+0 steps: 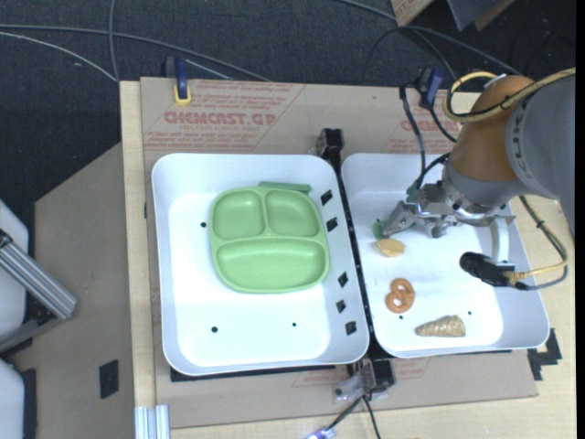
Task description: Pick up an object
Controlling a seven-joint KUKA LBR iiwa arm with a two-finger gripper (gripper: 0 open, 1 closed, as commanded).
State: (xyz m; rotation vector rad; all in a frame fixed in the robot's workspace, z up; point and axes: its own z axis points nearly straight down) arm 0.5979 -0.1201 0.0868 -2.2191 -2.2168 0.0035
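My gripper point(391, 226) reaches into the left half of the right bin point(526, 332), low over the floor. Its tip hangs right at a small pale yellow food piece point(392, 247), which lies on the bin floor just in front of it; I cannot tell whether they touch. An orange pretzel-shaped piece point(399, 296) lies nearer the front. A tan cone-shaped piece point(441, 327) rests by the front wall. The grey arm with its orange band point(484, 149) covers the bin's back right part.
The left bin point(183, 327) holds a green divided plate point(269, 240). A black divider with clips point(344, 273) runs between the bins. A black plug with a yellow cable point(489, 269) hangs off the arm over the right bin. Cardboard point(219, 115) lies under both bins.
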